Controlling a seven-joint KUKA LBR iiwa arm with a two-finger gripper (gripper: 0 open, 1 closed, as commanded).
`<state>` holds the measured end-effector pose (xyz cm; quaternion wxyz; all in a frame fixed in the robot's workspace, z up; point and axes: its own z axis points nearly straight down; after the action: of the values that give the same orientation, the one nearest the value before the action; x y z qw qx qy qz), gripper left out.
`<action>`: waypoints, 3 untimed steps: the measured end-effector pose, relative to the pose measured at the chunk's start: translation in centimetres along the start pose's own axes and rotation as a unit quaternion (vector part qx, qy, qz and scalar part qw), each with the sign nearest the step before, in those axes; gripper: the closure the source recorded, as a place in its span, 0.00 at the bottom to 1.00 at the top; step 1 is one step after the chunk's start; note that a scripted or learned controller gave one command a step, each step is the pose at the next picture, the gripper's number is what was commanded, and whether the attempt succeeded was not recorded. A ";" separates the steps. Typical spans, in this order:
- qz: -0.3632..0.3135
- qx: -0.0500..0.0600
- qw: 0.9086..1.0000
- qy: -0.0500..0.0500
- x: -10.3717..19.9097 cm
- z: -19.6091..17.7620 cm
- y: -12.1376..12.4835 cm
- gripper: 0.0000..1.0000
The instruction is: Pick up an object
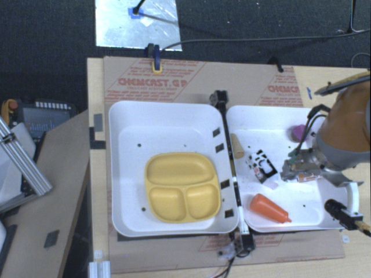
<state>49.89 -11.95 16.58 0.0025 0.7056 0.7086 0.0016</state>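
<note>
The right bin holds an orange carrot-shaped toy near its front edge, a small black-and-white object in the middle, a tan wooden stick by the left wall and a purple object at the back right. My gripper hangs low over the right side of this bin, just right of the black-and-white object and above the carrot toy. Something small and reddish shows at its tip; I cannot tell what it is.
The left bin holds a yellow divided plate. A black divider with clips runs between the bins. The arm's orange band covers the right bin's far right side. Cardboard lies under both bins.
</note>
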 end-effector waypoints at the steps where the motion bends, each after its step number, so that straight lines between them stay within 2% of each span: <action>1: 0.000 0.000 1.000 0.000 0.0 -3.9 0.2 1.00; 2: -0.003 0.002 1.000 0.001 4.8 -3.5 0.8 1.00; 3: -0.003 0.001 1.000 0.002 9.9 -5.1 0.6 1.00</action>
<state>50.46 -2.08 21.64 0.0004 0.7035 0.7107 0.0020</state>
